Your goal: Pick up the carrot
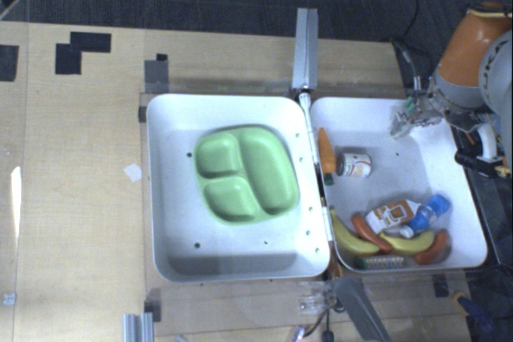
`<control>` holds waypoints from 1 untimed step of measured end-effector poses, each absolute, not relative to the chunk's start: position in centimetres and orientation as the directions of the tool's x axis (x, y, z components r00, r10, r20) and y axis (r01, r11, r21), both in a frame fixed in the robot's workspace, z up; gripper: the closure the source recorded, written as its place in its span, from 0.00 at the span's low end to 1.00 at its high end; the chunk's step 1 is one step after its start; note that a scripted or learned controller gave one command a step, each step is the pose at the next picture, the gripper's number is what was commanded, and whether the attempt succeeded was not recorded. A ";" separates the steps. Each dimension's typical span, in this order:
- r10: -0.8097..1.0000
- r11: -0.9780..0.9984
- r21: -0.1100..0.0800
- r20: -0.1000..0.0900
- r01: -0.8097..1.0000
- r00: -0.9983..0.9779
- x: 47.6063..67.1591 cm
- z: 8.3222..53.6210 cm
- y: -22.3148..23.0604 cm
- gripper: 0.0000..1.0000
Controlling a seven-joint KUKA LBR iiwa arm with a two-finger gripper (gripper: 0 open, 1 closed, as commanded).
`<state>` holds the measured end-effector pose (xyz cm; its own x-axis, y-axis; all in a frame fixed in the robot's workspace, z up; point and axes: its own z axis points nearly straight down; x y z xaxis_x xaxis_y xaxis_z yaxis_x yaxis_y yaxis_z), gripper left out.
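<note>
Carrot [325,150] lies against the right bin's [465,196] left wall, long axis running twelve to six o'clock, green end toward six. Gripper [415,114] hovers at two o'clock from it, well apart, fingers spread and holding nothing.

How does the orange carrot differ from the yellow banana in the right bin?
The orange carrot lies straight along the left wall of the right white bin, while the yellow banana curves along the bin's near-left corner. The carrot looks shorter and is touched only by a small jar; the banana sits in a pile with other items lying on it. The carrot tapers to a point; the banana stays thick. Both are elongated and lie flat in the same bin.
</note>
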<state>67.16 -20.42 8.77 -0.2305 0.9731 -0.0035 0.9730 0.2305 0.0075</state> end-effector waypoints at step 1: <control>0.972 0.233 0.015 -0.007 0.972 -0.233 67.5 10.1 -20.3 1.00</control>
<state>67.47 -20.31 10.08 -0.2334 0.9724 -0.0074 0.9722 0.2335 0.0153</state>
